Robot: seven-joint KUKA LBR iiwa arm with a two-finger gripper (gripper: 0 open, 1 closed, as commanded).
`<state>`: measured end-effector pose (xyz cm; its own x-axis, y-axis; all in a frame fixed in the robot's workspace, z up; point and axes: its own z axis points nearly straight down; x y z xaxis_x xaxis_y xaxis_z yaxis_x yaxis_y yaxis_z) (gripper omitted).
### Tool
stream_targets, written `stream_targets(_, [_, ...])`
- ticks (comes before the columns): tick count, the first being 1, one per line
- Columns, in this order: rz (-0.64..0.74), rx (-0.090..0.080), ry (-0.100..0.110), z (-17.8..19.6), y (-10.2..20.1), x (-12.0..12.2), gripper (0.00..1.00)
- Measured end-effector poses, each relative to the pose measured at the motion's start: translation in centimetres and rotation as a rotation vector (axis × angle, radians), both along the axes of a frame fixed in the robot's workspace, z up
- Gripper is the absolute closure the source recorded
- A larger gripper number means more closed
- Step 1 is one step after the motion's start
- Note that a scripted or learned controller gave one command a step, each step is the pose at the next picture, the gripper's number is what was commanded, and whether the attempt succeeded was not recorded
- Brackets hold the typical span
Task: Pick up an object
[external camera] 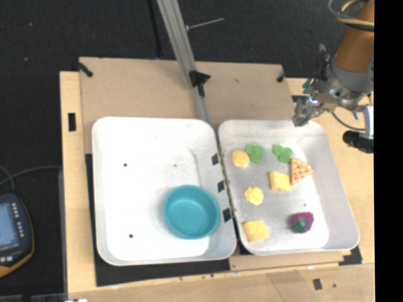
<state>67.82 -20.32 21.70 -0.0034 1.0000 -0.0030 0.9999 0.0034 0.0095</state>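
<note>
Objects: small toy food pieces in right bin (334,187); look light, rigid.
Pick: yellow wedge (279,181), grip flat sides.
Pincer (302,117): over bin's far rim; spread or pressed together, cannot tell.

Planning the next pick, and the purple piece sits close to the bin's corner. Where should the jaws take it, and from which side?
Take the purple piece across its rounded middle, straight from above. It lies alone on the right bin floor, away from the yellow block.
</note>
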Motion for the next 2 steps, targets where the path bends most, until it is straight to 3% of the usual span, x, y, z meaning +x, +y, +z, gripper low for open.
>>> stream_targets(1, [0.001,0.0,0.007,-0.6,-0.1,0.1,1.0])
stream_targets(2, [0.003,0.004,0.007,1.0,5.5,0.1,1.0])
